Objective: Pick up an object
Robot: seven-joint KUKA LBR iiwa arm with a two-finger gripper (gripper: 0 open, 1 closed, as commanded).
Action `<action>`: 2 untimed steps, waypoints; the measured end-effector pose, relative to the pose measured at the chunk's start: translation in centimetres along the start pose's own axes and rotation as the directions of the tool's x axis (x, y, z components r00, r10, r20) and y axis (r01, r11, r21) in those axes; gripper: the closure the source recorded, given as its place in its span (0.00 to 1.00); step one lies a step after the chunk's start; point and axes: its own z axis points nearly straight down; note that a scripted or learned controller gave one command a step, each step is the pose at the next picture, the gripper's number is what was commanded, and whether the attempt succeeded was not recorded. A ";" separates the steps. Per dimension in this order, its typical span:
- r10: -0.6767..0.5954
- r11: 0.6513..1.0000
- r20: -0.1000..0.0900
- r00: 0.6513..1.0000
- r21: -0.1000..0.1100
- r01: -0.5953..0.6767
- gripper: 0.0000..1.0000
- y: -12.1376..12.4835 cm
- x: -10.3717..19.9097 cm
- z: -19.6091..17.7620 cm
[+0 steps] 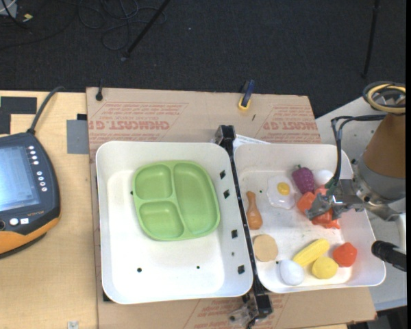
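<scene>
The right bin (370, 274) holds several toy foods. Among them are a purple piece (303, 179), a fried egg (282, 189), a brown drumstick (253, 211), a tan disc (265, 247), a white egg (291, 272), a yellow corn-like piece (310, 251), a yellow lemon (323, 268) and a red tomato (344, 254). My gripper (325, 207) is low in this bin's right half, right on an orange-red piece (306, 203). The gripper's dark body hides part of that piece.
The left bin (116, 259) carries a green divided plate (176, 199). A black divider (236, 204) runs between the bins. A teach pendant (14, 190) lies on the bench at far left. A blue-yellow clamp (246, 96) sits on the cardboard behind.
</scene>
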 end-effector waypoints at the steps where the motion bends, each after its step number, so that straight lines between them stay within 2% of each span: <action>1: 0.001 1.000 0.000 1.000 -0.001 -0.001 1.00 0.1 -0.1 -4.1; 2: -0.004 1.000 -0.003 1.000 0.003 0.004 1.00 3.5 4.7 -3.1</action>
